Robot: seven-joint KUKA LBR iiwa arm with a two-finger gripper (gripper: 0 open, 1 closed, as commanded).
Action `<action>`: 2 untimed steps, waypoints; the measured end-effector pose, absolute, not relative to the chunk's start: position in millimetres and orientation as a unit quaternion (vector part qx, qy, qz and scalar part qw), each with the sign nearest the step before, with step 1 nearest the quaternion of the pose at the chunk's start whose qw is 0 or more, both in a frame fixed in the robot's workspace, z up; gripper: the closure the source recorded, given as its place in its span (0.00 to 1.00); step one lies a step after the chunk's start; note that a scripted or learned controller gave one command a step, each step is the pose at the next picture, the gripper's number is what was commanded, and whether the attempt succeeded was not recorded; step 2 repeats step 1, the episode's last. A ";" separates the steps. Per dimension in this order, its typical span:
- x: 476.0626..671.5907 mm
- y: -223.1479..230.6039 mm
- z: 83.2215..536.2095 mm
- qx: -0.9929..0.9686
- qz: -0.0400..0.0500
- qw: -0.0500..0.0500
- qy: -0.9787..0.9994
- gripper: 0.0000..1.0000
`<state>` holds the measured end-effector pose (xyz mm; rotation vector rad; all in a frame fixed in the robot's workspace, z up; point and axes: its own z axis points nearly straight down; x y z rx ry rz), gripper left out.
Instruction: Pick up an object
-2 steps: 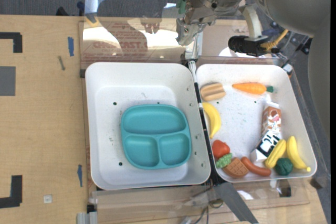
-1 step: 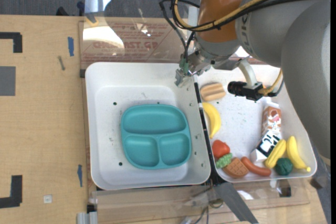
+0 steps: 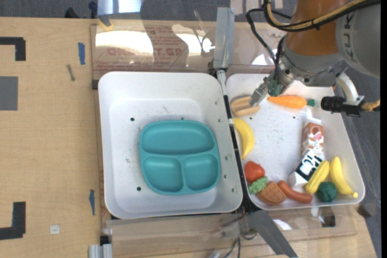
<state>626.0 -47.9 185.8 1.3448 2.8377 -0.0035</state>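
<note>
At the back of the right bin (image 3: 349, 148), a toy carrot (image 3: 288, 101) lay flat on the white floor, the likeliest thing to be picked since the gripper (image 3: 266, 91) hung just beside its blunt end. Whether the fingers were wide or narrow could not be told; nothing showed between them. On the gripper's other side from the carrot rested a hot-dog bun (image 3: 243, 106), nearer than it a banana (image 3: 244, 135), probably scattered loose so each offered a separate grasp.

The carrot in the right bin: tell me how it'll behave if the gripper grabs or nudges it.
The carrot looks like smooth moulded plastic, so probably stiff and light. Its rounded, tapering body may slip between fingers or roll when pushed. It lies flat near the right bin's far wall, so tipping seems unlikely.
</note>
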 end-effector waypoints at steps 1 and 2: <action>642.7 2.1 281.3 0.530 0.003 0.004 0.848 1.00; 642.7 2.1 281.3 0.530 0.003 0.004 0.848 1.00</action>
